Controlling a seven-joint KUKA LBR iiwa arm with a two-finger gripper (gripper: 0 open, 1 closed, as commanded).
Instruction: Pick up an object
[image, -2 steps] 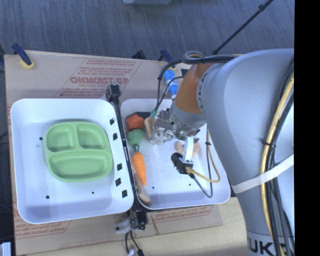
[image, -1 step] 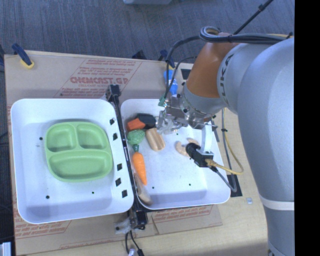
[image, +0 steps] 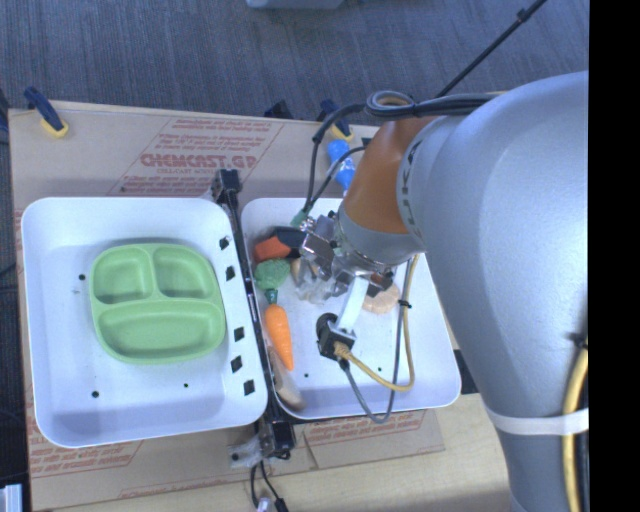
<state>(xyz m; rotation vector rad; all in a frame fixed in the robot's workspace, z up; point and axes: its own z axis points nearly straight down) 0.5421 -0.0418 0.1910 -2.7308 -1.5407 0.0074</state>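
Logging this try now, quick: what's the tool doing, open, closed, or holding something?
Tool: low in the right bin, among the toy food by the carrot; open or closed cannot be told, and no object is seen in it.

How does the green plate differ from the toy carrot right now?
The green plate is wide, flat and split into compartments; the carrot is slim and tapered. The plate lies in the left bin, the carrot in the right bin by the divider, near the gripper. Neither is held.
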